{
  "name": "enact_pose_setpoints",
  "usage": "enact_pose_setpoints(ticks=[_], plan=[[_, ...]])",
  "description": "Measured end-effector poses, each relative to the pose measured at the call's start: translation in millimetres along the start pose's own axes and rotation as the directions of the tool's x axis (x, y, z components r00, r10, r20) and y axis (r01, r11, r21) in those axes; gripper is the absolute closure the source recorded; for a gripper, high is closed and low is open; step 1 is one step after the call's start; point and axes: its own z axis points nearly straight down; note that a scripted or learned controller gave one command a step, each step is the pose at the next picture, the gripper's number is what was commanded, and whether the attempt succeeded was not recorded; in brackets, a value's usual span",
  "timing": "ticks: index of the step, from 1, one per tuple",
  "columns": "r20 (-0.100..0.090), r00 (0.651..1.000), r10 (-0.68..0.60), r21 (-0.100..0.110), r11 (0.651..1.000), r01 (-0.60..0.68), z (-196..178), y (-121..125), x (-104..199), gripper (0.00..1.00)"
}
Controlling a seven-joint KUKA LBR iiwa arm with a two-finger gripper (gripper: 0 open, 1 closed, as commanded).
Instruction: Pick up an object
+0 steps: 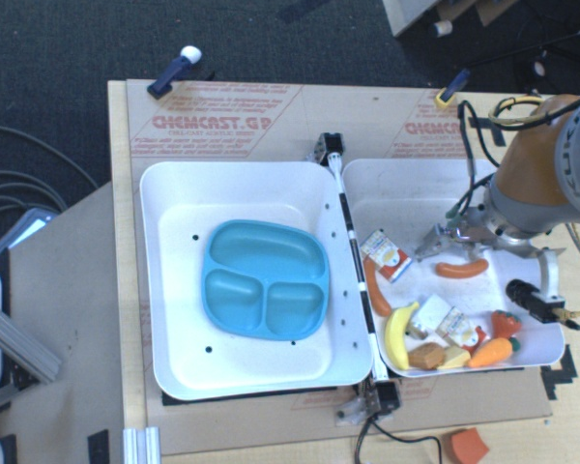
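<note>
From my seat I see the arm point(551, 177) reaching in from the right of the frame, its orange band above the right bin point(406, 177). The pincer point(443, 243) hangs low over that bin, near the middle right of the frame; I cannot tell how it is set, and I see nothing in its grip. Just below and right of it lies a sausage point(461, 269), apart from the tip. A small carton point(386, 255) with red print sits to the left, and a second sausage point(376, 291) lies along the bin's left wall. Toward the lower right of the frame a banana point(396, 333), a bread piece point(426, 357), a carrot point(491, 352) and a tomato point(505, 324) crowd the bin's near edge. The left bin point(169, 259) holds a blue tray point(266, 278) with three compartments, lying flat in its middle. Both bins rest on the surface point(242, 124).
</note>
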Motion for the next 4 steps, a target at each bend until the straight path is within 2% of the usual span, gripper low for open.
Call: enact_pose_setpoints(ticks=[1,2,3,4], plan=[[0.0,1.0,0.0,-0.001,1.0,0.0,-10.1,0.5,0.2,1.0],[0.0,1.0,0.0,-0.001,1.0,0.0,-10.0,0.4,0.2,0.0],[-0.001,1.0,0.0,0.0,1.0,0.0,0.0,-13.6,-5.4,0.0],[0.0,1.0,0.0,-0.001,1.0,0.0,-10.0,-13.2,-5.2,1.0]])
